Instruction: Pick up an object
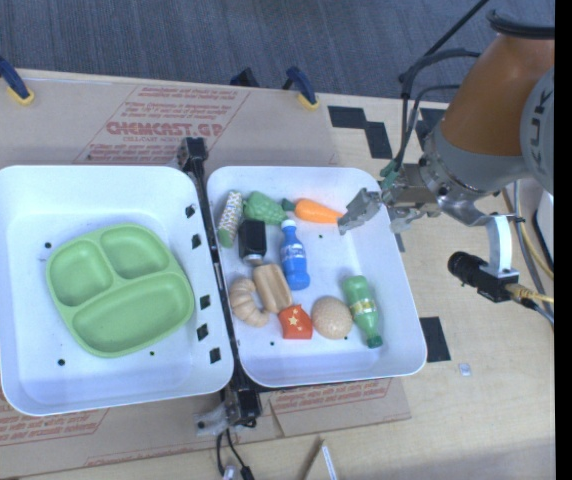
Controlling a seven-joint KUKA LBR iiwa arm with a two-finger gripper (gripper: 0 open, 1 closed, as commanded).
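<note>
Now | end effector (359, 211) above right bin (406, 308) | beside carrot (316, 210)

Grey arm (486, 153) with a broad orange band, black cables, and a grey metal tool (358, 211).

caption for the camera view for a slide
Gripper hovers by the carrot in the right bin of toys; green tray sits left.

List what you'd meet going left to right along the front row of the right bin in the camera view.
Croissant → red block → tan egg-shaped piece → green bottle.
</note>
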